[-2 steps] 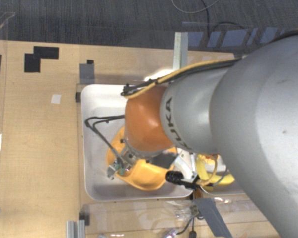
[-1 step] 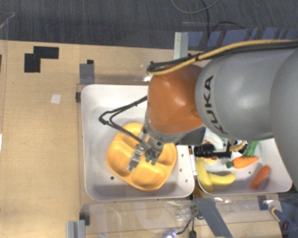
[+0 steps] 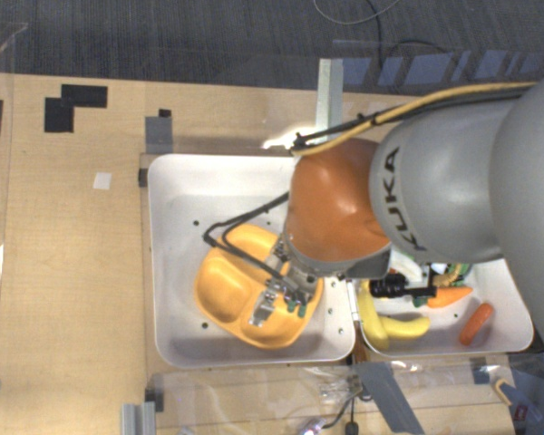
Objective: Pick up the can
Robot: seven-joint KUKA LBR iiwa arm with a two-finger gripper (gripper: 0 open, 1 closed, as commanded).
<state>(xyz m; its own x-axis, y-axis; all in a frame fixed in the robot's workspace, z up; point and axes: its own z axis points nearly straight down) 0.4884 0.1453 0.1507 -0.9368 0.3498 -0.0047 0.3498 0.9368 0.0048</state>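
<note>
Grey arm (image 3: 462,179) looms closest, its gripper (image 3: 276,302) low over a yellow bowl-like thing (image 3: 227,284) in the left bin (image 3: 177,243); gripper state cannot be told; no can is identifiable; likely the reaching step; next calls for locating it.

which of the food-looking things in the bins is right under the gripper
The big yellow pepper-like object in the left bin; the gripper is over it. The banana and carrots lie in the right bin.
</note>
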